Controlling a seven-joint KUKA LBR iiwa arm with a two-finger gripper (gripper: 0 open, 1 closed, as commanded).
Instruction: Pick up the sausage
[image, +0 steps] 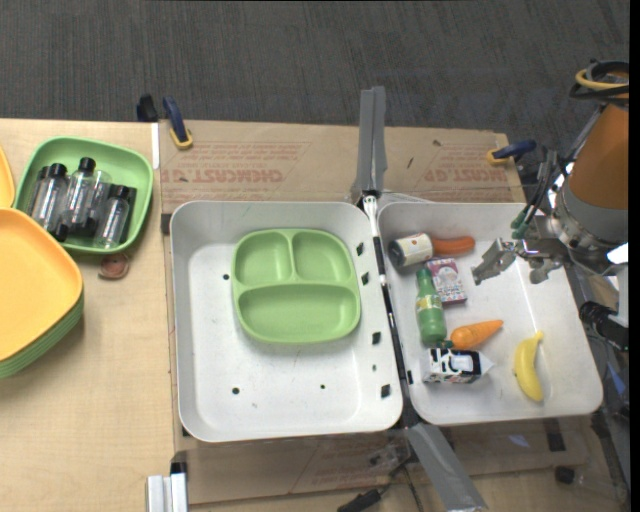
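Starting nearest the camera, the right bin (560, 405) holds a milk carton (455, 366) and a banana (529, 368), the banana below the claw (520, 258) and the carton down to its left. A carrot (476, 333) lies above the carton, and a green bottle (430, 309) stands left of that. A pink box (447, 281) sits beside the bottle top, level with the claw. Farther back, the sausage (453, 244) lies just left of the claw and apart from it, touching a can (411, 249). The claw hangs over the bin's right side, spread and grasping nothing. Well to its left, the other bin (200, 380) bears a green tray (296, 284). Farthest left, a green dish (130, 165) holds dark bottles (82, 201), beside orange plates (35, 290)
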